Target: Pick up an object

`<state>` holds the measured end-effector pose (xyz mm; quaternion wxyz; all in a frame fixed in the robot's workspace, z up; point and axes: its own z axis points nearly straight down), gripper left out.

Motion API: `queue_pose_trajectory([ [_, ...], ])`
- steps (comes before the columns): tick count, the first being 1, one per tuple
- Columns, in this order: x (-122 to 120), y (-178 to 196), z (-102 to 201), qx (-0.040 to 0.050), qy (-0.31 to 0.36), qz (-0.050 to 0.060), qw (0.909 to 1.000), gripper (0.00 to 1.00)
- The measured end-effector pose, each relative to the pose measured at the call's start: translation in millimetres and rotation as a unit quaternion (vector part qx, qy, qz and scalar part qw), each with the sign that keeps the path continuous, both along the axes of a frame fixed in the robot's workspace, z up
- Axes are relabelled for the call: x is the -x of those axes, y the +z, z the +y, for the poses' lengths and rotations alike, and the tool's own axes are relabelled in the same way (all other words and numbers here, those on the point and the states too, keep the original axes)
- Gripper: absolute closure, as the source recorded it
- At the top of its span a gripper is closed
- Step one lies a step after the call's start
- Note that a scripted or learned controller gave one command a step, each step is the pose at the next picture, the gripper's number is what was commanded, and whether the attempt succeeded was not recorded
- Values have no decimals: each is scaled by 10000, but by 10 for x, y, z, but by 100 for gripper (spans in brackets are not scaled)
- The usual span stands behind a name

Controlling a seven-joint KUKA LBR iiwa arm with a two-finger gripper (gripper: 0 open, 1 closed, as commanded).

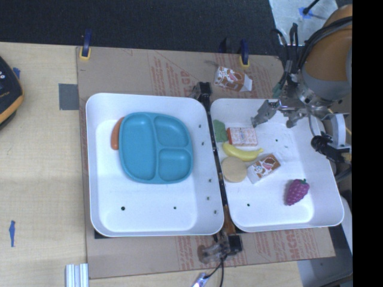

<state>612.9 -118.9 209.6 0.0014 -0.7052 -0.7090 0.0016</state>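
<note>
Right bin (323, 214): arm (326, 58) hangs over far edge, jaws apart, empty.

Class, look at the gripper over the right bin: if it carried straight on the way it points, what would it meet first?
The gripper points down and left, so probably the small red-and-white carton beside the banana; depth is unclear, so it may touch bare bin floor first.

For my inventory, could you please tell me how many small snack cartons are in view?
3: one carton above the banana, one right of it, one outside the bins.
</note>
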Motion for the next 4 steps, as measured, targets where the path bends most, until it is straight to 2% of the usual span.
queue_pose_trajectory([
  [1,264,-1075,-175,10,-9,-50,10000,0],
  [2,528,-1168,-345,9,2,-14,10000,0],
  [3,525,-1062,-356,17,24,-9,10000,100],
  [4,377,-481,167,2,8,-9,10000,100],
])
